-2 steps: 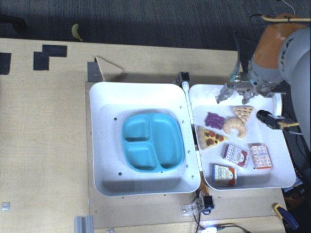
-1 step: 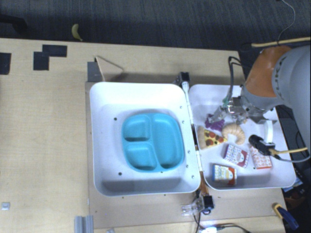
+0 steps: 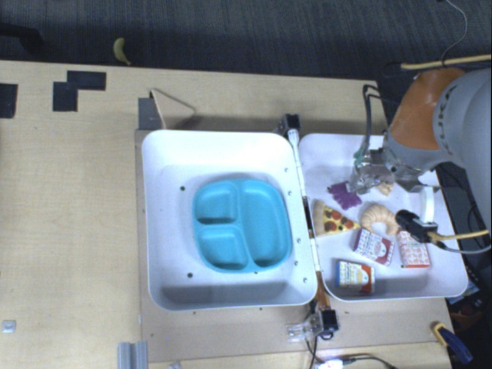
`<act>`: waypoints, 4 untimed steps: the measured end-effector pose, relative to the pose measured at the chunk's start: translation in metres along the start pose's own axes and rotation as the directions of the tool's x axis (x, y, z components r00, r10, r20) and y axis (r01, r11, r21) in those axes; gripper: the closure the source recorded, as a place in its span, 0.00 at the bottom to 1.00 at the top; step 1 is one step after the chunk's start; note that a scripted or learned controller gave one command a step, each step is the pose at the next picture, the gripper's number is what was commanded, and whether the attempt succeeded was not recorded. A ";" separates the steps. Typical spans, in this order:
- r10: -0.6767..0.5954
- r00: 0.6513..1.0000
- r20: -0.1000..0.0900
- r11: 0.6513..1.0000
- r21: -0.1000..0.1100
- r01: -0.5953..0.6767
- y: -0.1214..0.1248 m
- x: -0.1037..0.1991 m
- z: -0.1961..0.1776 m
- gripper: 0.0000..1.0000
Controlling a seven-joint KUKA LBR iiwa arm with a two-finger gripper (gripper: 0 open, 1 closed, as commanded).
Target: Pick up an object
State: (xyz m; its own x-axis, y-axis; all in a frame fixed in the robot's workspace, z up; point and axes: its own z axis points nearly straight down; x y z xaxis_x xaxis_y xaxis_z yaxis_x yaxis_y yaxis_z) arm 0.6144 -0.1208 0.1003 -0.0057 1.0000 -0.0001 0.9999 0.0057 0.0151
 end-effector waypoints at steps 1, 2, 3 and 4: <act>0.000 1.000 0.000 1.000 0.000 0.000 0.000 0.000 0.000 0.00; -0.002 1.000 0.000 1.000 -0.003 0.002 0.001 0.001 -0.011 1.00; -0.002 1.000 0.000 1.000 -0.003 0.002 0.001 0.001 -0.011 0.00; 0.004 1.000 0.001 1.000 0.006 -0.004 -0.081 0.011 0.002 0.00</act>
